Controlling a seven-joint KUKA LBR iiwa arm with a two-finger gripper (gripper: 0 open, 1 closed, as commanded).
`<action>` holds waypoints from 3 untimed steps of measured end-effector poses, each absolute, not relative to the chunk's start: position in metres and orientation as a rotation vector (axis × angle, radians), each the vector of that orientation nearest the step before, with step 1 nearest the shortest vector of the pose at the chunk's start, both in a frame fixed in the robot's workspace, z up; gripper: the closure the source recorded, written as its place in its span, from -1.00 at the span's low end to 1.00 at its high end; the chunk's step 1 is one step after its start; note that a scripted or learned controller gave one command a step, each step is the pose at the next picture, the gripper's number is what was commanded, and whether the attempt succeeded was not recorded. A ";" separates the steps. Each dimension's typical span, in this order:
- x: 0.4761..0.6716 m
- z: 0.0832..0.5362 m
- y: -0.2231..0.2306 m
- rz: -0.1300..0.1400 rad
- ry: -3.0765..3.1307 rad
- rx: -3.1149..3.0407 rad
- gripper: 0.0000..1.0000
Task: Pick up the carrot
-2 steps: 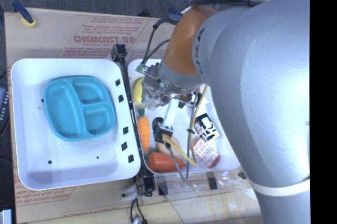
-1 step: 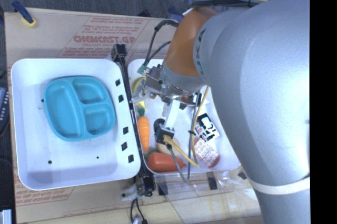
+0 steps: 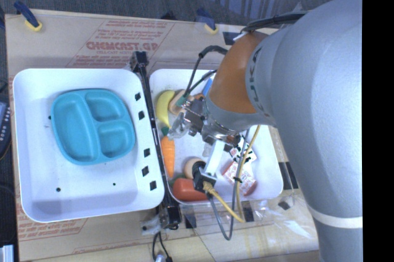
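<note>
Camera view: the carrot point(image 3: 167, 156) lies in the right bin point(image 3: 271, 184), hard against its left wall, long axis running along that wall, thick end toward the banana point(image 3: 164, 108), tip toward the red item point(image 3: 188, 190) at the near edge. The gripper point(image 3: 184, 122) hangs just right of the carrot's upper end, above the bin floor; whether it is open cannot be told, and nothing is seen held. The carrot is orange, smooth, tapered, unobstructed from above.
</note>
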State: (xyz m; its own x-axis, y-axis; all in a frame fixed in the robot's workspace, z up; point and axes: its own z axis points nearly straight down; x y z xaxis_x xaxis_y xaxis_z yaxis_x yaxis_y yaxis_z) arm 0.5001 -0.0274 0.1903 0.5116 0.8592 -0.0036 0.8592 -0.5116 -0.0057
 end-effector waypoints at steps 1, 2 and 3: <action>0.562 0.191 -0.065 0.005 -1.324 -2.847 -1.00; 0.502 0.190 -0.032 0.007 -1.499 -2.755 -1.00; 0.503 0.101 -0.107 0.017 -1.349 -2.831 -1.00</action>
State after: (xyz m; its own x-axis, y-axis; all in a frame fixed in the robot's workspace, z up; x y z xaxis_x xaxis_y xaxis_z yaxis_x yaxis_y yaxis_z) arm 0.5025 -0.1069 0.1008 0.6300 0.7766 -0.0074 0.7765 -0.6300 -0.0094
